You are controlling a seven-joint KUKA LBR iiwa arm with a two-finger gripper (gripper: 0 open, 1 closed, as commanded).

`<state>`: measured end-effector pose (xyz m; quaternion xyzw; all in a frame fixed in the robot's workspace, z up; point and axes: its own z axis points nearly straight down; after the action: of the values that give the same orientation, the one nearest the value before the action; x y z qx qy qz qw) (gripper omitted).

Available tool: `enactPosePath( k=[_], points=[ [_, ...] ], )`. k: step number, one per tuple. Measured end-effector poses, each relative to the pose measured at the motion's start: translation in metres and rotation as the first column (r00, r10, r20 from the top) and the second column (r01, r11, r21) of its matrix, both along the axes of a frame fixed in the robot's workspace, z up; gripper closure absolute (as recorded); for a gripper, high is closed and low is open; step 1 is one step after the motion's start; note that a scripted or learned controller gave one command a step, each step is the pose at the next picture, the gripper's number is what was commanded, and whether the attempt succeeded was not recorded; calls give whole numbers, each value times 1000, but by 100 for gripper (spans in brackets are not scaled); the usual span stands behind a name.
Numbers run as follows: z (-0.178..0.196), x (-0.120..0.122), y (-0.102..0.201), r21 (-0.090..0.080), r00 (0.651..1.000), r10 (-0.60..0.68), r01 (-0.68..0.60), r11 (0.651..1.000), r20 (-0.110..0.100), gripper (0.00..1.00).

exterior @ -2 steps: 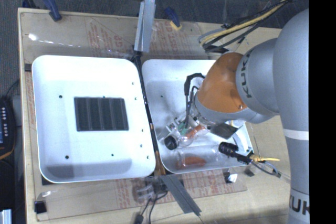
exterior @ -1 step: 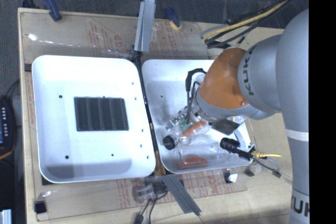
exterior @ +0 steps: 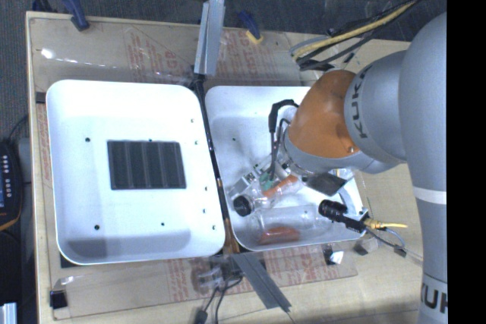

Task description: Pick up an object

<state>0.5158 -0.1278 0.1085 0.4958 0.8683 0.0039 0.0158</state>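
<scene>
Readable: "KU" in black on grey arm casing, just right of orange band; red bench print illegible

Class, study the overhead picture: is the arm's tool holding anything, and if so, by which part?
It cannot be told. The tool is low in the right bin among small cluttered objects, and the arm's orange band covers much of it.

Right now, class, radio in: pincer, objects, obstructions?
Pincer low in right bin, fingers unreadable. Clutter heaped beneath it. Arm blocks the view.
</scene>
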Motion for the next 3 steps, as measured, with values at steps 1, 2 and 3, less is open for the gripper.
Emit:
enactPosePath(
  k=[1,2,3],
  points=[
    [-13,0,0,5,996,-83,83,997,-14,0],
    [-1,3,1,5,997,-76,76,997,-4,100],
    [-5,33,-28,9,962,-272,272,962,-34,100]
  ],
)
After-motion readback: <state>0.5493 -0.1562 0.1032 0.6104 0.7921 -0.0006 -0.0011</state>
